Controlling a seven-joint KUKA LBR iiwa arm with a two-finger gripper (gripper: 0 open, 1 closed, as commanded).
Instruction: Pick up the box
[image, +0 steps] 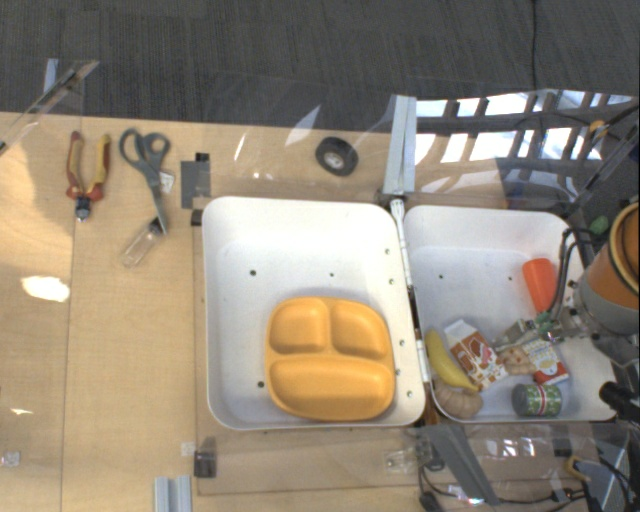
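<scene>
A wooden bench (100, 350) is carrying two white bins under bright light, with dark carpet lying behind it. The box (474, 358) is lying near the front edge of the right bin (470, 250), between a banana (449, 362) and a can (537, 400). The gripper (535, 335) is hanging just beside the box; how wide it is, I cannot tell. An orange tray (330, 357) is sitting in the left bin (290, 240). Scissors (150, 165) and pliers (84, 172) are lying near the bench's back left corner.

A small carton box (473, 357), red and white with a printed picture on its face, lies flat and slightly askew on the floor of the right-hand bin (470, 250), near the front wall, just beside a yellow banana (448, 362).
</scene>
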